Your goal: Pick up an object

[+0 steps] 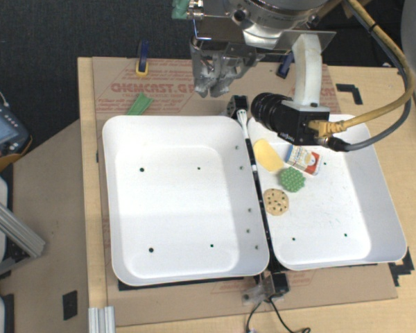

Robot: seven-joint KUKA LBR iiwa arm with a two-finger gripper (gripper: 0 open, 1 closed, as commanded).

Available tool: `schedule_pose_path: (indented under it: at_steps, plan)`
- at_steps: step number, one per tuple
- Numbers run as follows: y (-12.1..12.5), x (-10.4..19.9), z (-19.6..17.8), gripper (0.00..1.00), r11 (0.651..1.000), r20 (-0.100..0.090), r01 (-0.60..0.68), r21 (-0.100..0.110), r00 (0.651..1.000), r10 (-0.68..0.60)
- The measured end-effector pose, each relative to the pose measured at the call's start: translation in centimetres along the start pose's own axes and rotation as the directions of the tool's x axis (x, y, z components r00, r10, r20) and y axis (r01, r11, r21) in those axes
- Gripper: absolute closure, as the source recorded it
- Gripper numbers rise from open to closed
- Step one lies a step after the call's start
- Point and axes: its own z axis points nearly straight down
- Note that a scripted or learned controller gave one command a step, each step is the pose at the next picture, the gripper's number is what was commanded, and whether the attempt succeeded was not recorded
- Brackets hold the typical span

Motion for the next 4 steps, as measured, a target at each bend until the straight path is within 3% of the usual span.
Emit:
schedule_pose_path:
  at_steps: [1, 4]
  plan:
    - [0.17, -0.03, 0.92, 0.0, 1.0, 0.008, -0.003, 0.015, 1.0, 0.002]
    - [0.17, -0.03, 0.91, 0.0, 1.0, 0.008, -0.003, 0.015, 1.0, 0.003]
